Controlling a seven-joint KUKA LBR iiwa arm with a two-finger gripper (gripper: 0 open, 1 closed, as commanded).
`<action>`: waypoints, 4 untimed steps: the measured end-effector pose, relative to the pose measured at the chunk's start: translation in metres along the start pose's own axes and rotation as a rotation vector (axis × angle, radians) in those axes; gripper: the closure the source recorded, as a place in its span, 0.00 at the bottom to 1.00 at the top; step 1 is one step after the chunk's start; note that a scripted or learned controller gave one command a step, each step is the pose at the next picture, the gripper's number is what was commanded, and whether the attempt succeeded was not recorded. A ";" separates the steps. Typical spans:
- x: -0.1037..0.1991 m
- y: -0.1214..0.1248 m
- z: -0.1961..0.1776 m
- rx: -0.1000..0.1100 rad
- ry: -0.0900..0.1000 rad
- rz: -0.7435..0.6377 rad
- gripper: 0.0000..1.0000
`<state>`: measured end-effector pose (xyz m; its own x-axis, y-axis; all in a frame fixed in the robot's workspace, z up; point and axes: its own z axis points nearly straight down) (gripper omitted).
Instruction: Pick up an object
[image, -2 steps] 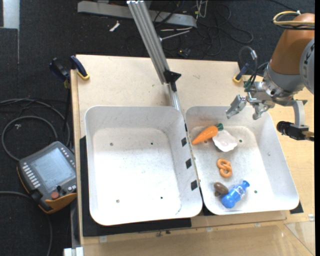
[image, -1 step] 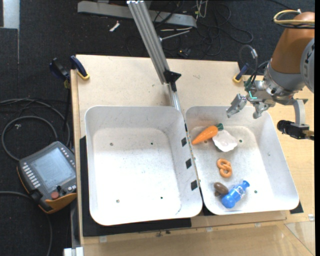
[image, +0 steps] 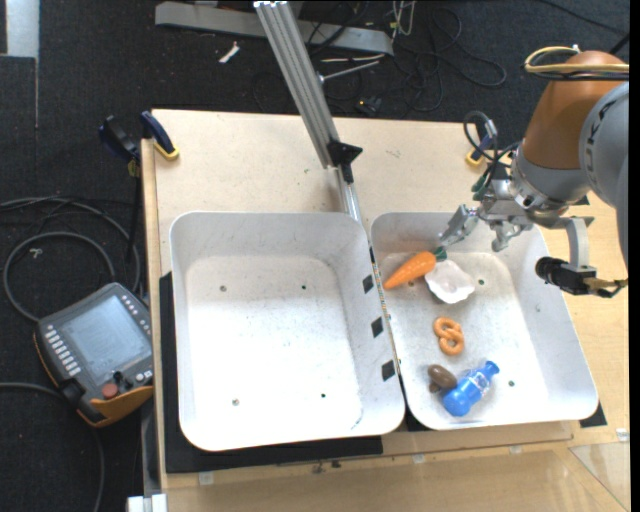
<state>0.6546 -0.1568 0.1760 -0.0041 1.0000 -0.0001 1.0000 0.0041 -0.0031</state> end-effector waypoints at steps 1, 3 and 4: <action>0.000 0.003 0.061 -0.005 0.001 0.002 0.00; 0.002 0.011 0.058 -0.026 -0.001 -0.002 1.00; 0.010 0.008 0.010 -0.009 -0.001 0.000 1.00</action>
<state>0.6623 -0.1464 0.1664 -0.0039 1.0000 -0.0013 1.0000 0.0039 0.0062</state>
